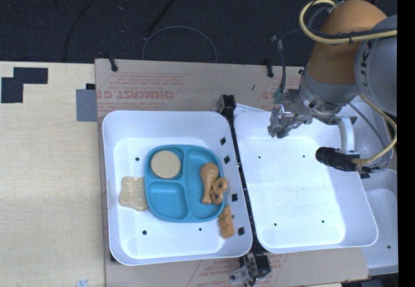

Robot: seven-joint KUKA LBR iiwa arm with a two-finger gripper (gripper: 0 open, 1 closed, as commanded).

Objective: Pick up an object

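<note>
- The end effector [283,122] is seen above the far rim of the right bin [305,240], near that bin's far left corner, hung from the grey arm [363,65] with its orange band.
- Whether the end effector is released or clenched cannot be told; its tip is small and dark against the bin wall. Nothing is seen held in it, and no contact with any object is visible.
- The task's things are all found in the left bin [123,227], well apart from the end effector.
- A blue divided tray [170,206] is laid on the floor of the left bin, roughly in its middle.
- A round tan disc [165,164] is set in the tray's far left compartment.
- A brown twisted piece [212,183] is set in the tray's right compartment.
- A pale slice-shaped piece [133,193] is laid just beside the tray's left edge, touching or nearly touching it.
- A small brown block [226,222] is laid at the tray's near right corner, beside the bin's right wall.
- Both bins are carried on the desk [45,182].
</note>
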